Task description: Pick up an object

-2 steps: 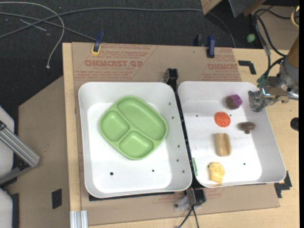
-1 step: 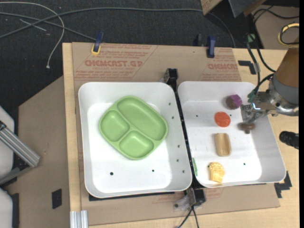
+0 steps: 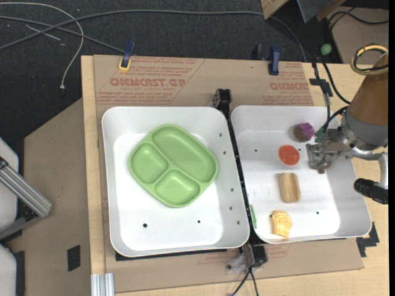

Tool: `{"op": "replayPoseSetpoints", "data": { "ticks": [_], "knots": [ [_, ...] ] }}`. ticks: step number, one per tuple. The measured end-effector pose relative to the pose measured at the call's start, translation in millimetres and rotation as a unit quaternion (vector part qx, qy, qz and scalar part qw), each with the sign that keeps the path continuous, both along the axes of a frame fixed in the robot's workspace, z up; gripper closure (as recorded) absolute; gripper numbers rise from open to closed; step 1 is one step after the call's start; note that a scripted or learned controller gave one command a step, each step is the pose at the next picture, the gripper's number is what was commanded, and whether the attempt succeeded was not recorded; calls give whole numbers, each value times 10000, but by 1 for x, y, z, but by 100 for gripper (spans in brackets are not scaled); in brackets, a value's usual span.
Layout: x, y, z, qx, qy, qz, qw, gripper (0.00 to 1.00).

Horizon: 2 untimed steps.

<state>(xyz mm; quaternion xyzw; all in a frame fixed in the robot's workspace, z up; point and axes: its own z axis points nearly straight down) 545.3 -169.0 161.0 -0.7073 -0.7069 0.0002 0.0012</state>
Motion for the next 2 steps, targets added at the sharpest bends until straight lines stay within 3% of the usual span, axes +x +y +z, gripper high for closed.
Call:
{"op": "replayPoseSetpoints", "data": {
  "ticks": [1, 2],
  "knots": [
    [3, 4, -61, 10, 27, 4, 10000, 0],
    [5, 3, -47, 0, -14, 0, 10000, 100]
  ]
}}
